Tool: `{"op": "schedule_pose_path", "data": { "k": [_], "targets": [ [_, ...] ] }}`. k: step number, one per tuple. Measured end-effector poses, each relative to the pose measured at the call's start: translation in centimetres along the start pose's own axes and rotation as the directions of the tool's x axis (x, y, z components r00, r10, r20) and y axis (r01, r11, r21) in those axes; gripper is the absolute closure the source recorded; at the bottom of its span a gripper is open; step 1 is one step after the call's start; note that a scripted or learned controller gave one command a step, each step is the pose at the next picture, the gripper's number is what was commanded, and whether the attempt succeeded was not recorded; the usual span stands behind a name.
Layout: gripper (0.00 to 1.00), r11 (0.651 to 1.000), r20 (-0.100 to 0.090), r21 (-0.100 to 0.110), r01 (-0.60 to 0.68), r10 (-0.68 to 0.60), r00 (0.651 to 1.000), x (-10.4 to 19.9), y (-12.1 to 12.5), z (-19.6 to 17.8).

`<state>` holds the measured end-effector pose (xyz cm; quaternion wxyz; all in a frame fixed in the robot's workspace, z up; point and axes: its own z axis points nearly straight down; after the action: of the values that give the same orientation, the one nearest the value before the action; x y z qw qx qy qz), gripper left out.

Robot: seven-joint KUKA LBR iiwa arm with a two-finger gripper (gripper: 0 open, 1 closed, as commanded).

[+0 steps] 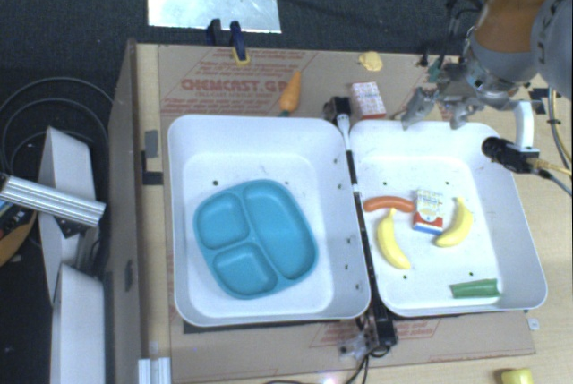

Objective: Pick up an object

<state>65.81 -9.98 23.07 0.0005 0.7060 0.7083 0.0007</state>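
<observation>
- I see the gripper (440, 110) in the upper right of the frame, over the far rim of the right bin (515, 230); its fingers stand spread, with nothing between them.
- Lower in that bin lie an orange sausage (389, 204), two bananas (391, 241) (456, 225), a small carton (430, 210) between them and a green piece (474, 288) near the lower right corner.
- The left bin (192, 158) holds a blue divided tray (255, 237).
</observation>
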Motion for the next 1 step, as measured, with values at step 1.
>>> {"op": "schedule_pose_path", "data": {
  "k": [1],
  "targets": [
    [0.00,1.000,0.000,0.013,-0.008,0.008,1.000,-4.28,-6.49,10.25]
  ]
}}
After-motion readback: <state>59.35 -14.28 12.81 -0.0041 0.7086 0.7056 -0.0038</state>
